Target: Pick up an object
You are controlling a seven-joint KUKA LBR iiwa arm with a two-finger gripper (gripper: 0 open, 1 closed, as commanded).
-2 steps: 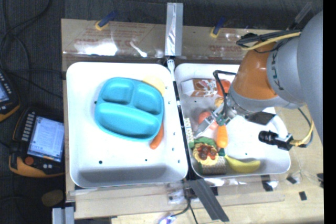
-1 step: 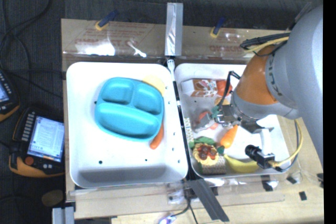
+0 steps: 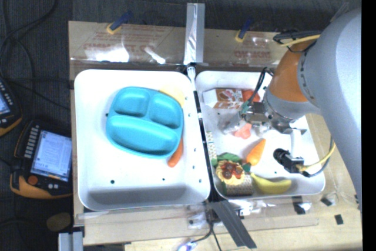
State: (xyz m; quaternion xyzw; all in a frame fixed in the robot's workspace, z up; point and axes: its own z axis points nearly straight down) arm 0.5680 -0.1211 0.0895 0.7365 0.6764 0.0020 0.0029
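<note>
My gripper [image 3: 251, 116] is low in the right bin [image 3: 311, 185], near its middle, with the grey arm and orange band [image 3: 288, 76] rising behind it to the right. Just below it lies a small pink piece [image 3: 242, 132]. An orange toy carrot [image 3: 255, 151] sits a little further toward the front. A yellow banana [image 3: 271, 184] and a toy slice with red topping [image 3: 231, 172] lie at the bin's front. A printed packet [image 3: 228, 97] and a red piece [image 3: 249, 95] rest at the back, left of the gripper.
The left bin [image 3: 100, 185] holds a blue divided plate [image 3: 145, 120], with an orange piece [image 3: 175, 156] at the plate's right edge and a yellow one [image 3: 171, 93] behind it. A ridge [image 3: 200, 126] separates the bins. A black cable fitting [image 3: 288, 160] hangs off the arm.
</note>
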